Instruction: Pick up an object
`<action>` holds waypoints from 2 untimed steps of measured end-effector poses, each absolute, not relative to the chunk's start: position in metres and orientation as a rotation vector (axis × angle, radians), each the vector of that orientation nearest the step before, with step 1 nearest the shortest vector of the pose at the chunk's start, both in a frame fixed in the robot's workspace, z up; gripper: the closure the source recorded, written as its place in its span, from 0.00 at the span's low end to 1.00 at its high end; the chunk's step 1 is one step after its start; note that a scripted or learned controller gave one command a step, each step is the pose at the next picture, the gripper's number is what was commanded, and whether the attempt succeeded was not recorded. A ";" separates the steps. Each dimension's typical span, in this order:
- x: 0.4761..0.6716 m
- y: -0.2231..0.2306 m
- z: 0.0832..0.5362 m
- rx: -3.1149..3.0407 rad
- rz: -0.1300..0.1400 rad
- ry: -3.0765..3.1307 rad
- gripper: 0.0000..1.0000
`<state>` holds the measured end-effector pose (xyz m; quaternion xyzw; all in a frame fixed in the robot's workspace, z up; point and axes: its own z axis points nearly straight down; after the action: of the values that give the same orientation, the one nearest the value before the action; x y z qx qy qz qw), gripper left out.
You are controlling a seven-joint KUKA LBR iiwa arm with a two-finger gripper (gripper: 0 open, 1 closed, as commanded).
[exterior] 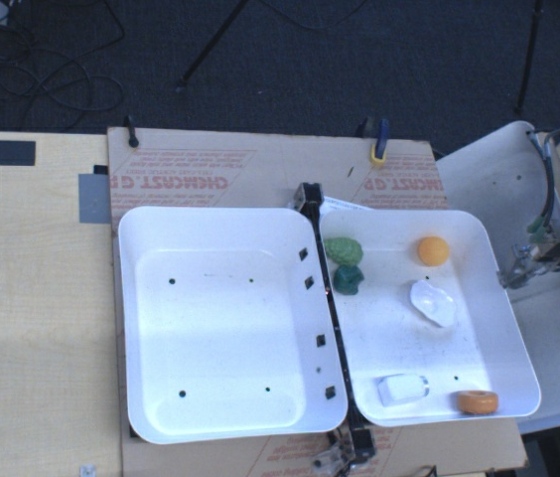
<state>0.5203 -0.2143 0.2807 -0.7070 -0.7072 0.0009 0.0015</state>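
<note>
Dark carpet (pixel 280 58) runs across the twelve o'clock side of the view, with loose black cables trailing over it. Below it lies the pale wooden table (pixel 32 326), marked with a few dark rectangular patches toward its ten o'clock corner. A cardboard sheet (pixel 191 172) with red print covers the table under both bins. A black clamp (pixel 131 133) holds the sheet's far edge at eleven o'clock and a blue and yellow clamp (pixel 380 141) holds it nearer one o'clock.

The left bin (pixel 220 346) and the right bin (pixel 389 341) touch along a shared edge, where a black strip with clips (pixel 322 301) runs from twelve to six o'clock.

All the loose things that could be picked up lie in the right bin:
- A light green lump (pixel 344 250) sits at the bin's eleven o'clock, close to the shared edge.
- A dark teal lump (pixel 348 279) touches it on its six o'clock side.
- An orange ball (pixel 433 250) rests at one o'clock, well apart from both lumps.
- A white curved piece (pixel 433 303) lies just at the ball's six o'clock, near the bin's middle right.
- A white block (pixel 402 389) lies flat at six o'clock.
- An orange disc (pixel 478 401) lies at five o'clock, against the bin's near rim.

At three o'clock a pale grey plate (pixel 498 172) borders the right bin, with cables (pixel 548 202) looped along its outer side. Whether the tool is spread or pressed together cannot be told from this view.
</note>
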 end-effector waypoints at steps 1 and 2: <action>0.530 -0.212 0.218 -2.217 0.005 -2.216 1.00; 0.539 -0.213 0.204 -2.216 0.003 -2.221 1.00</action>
<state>0.5390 -0.2127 0.2038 -0.7063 -0.7079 0.0011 0.0020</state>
